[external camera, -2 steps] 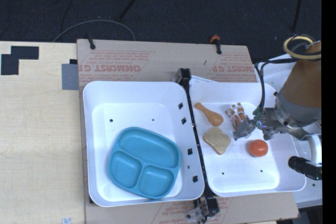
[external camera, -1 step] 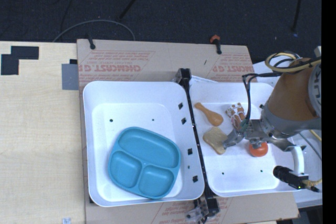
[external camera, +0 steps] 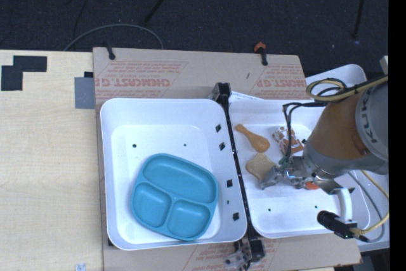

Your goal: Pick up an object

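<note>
The end effector [external camera: 270, 177] sits low in the right bin [external camera: 293, 220], towards its left half, and from this slanted view we cannot tell whether it is spread or pressed together. Nothing shows gripped in it. Its tip lies at the near right edge of a tan piece [external camera: 257, 165]. The two are so close that we cannot say whether they touch or are only just beside each other. We judge the tan piece to be the object for this pick, as it is the nearest thing to the tip and the tool points at it.

The grey arm [external camera: 346, 136] reaches in from the right and bends down over the bin, which probably explains why the tool meets the piece from its right side and not from straight above.

A little farther back lies a wooden spoon [external camera: 252, 136], its bowl towards the tan piece and its handle slanting far and left. To its right is a small patterned thing [external camera: 283, 135], too small for us to name. Both lie apart from the tip, so a close on the tan piece should not catch them.

The left bin [external camera: 158, 118] holds a blue divided plate [external camera: 174, 197], flat in its near half and well apart from the work. Both bins rest on a cardboard sheet [external camera: 158, 76] on the counter [external camera: 44, 168].
</note>
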Action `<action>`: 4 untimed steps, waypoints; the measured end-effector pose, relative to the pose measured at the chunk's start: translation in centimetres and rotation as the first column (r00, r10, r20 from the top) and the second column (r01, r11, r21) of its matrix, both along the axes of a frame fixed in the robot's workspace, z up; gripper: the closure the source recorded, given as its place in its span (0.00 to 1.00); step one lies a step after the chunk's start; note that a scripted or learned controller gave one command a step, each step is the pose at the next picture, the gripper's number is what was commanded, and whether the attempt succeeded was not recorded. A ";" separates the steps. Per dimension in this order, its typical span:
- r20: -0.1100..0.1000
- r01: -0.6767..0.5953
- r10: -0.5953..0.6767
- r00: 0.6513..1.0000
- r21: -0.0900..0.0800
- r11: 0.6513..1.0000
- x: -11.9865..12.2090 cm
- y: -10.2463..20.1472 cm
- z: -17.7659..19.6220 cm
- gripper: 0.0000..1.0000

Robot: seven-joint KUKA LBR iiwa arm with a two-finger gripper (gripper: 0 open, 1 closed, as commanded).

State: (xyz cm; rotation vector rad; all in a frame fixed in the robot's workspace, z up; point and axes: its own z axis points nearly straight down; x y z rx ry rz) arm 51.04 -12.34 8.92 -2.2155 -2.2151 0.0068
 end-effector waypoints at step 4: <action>0.011 -0.001 0.001 1.000 -0.004 1.000 0.5 0.0 17.4 1.00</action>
